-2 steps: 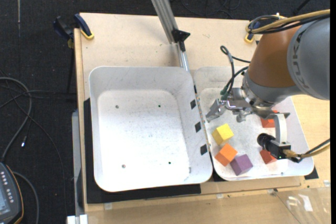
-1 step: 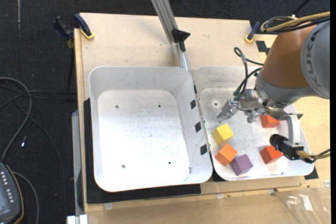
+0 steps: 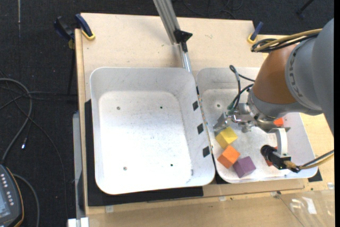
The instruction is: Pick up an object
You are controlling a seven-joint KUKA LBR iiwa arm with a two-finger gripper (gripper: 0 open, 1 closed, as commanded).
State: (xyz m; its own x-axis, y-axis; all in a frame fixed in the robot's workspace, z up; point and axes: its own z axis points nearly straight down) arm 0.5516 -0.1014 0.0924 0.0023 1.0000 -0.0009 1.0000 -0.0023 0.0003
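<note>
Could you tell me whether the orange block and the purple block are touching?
Touching: the camera view shows the orange block and purple block meeting corner to edge.

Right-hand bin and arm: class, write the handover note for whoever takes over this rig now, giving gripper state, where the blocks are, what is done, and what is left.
Gripper: low in the right bin, just above the yellow block; nothing seen held.
Blocks: yellow, orange block and purple block clustered near the bin's front left, all resting on its floor.
Done: arm is over the blocks.
Left: grasp one block and lift it.
</note>
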